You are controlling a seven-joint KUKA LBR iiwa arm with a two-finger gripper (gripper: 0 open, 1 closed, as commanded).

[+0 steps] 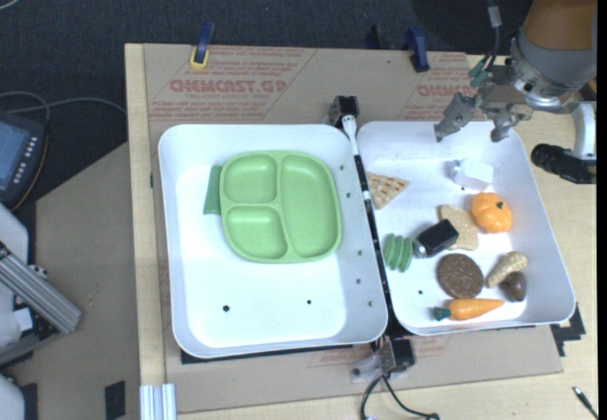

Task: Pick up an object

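Observation:
My gripper (473,122) hangs over the far edge of the right bin (417,148), its two fingers spread open with nothing between them. Below it in that bin lie several small items: a waffle-patterned wedge (387,189), a clear pale piece (471,172), an orange pumpkin (491,211), a tan biscuit (464,227) with a black block (436,238) against it, a green ridged piece (396,252), a round brown cookie (460,274), a tan peanut shape (506,265), a dark nut (513,287) and a carrot (472,309).
The left bin (190,295) holds a green three-compartment plate (280,206). A black divider rail (365,210) runs between the bins. Blue and yellow clamps (201,46) sit on the cardboard's far edge. The arm's grey body (560,29) stands at the upper right.

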